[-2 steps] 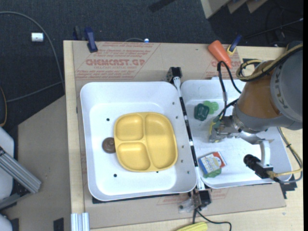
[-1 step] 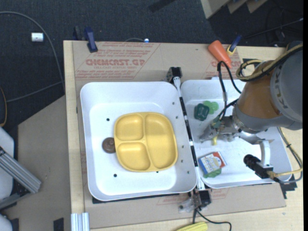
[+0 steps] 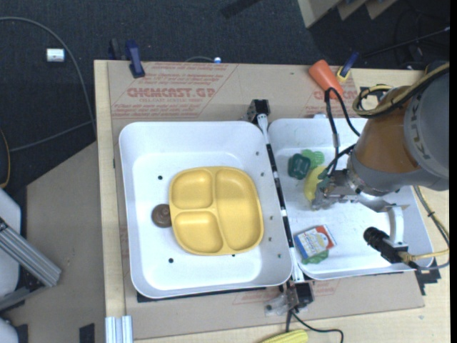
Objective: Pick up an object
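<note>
While the gripper sits low in the right bin, its state cannot be determined.
Adjacent: yellow object, green object (touching).

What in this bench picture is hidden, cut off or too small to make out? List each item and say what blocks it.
- Tool, camera view: small, dark and crowded against the yellow object; its fingers' state is unclear.
- Yellow object: partly covered by the tool, so its shape is unclear.
- Brown round object: partly tucked under the yellow divided plate.
- Small packet: print too small to read.
</note>
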Robot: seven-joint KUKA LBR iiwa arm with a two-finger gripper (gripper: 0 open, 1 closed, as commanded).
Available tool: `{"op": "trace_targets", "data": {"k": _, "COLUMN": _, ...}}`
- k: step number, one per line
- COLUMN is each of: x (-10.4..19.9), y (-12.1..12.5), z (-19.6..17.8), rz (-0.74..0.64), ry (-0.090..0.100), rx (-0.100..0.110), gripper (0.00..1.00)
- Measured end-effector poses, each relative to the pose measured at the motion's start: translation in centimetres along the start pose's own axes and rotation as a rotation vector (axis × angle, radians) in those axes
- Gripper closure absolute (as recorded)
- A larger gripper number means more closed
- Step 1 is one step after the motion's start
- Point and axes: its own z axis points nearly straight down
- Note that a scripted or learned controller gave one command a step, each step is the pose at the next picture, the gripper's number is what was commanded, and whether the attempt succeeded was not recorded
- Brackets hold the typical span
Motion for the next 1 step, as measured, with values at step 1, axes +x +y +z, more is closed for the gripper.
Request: {"op": "trace_targets", "data": {"k": 1, "x": 0.00, "y": -0.01, "z": 0.01, "rz": 0.000, "ry": 0.000, "rx": 0.000, "gripper": 0.00}}
